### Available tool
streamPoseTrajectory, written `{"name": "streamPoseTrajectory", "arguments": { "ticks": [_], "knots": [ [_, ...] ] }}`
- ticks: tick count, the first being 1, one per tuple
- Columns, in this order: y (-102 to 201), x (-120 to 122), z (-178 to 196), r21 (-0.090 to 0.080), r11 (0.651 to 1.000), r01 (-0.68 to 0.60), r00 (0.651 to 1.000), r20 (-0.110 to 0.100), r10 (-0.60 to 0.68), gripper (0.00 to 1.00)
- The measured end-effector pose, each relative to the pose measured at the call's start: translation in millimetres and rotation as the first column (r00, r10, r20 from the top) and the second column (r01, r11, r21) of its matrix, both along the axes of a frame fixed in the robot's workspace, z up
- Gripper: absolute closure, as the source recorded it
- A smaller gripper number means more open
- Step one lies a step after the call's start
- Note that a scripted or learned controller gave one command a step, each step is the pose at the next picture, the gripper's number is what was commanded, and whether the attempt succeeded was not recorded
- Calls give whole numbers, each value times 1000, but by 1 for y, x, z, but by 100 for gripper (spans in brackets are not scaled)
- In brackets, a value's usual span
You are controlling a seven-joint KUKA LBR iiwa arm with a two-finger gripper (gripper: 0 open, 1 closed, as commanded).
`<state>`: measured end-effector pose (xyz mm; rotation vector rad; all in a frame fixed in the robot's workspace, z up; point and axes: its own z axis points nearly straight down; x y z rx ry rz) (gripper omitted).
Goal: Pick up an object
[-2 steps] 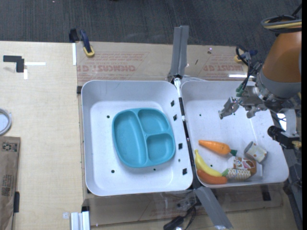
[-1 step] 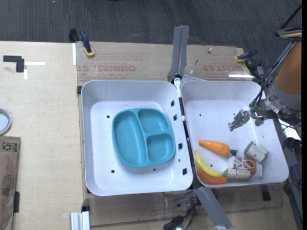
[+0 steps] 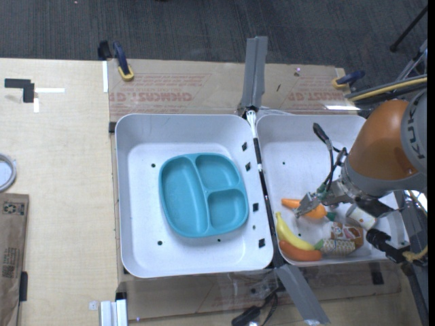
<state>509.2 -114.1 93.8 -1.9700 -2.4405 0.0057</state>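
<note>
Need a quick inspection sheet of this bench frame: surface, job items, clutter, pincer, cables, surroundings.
Surface: wooden bench bearing left bin and right bin, side by side.
Job's things: in the right bin, banana, orange piece, carrot, patterned item.
Clutter: blue divided plate in the left bin.
Grippers: pincer low in the right bin, by the carrot; finger state unclear.
Cables: dark cable arching above the pincer.
Surroundings: clamps at the far edge; tape roll at left; dark floor.
</note>
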Motion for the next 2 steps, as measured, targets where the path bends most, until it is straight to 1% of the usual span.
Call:
{"name": "streamPoseTrajectory", "arguments": {
  "ticks": [1, 2],
  "knots": [
    [-1, 0, 6, 0, 1000, 4, 1000, -6, -4, 100],
    [-43, -22, -2, -1, 972, -236, 972, 8, 236, 100]
  ]
}}
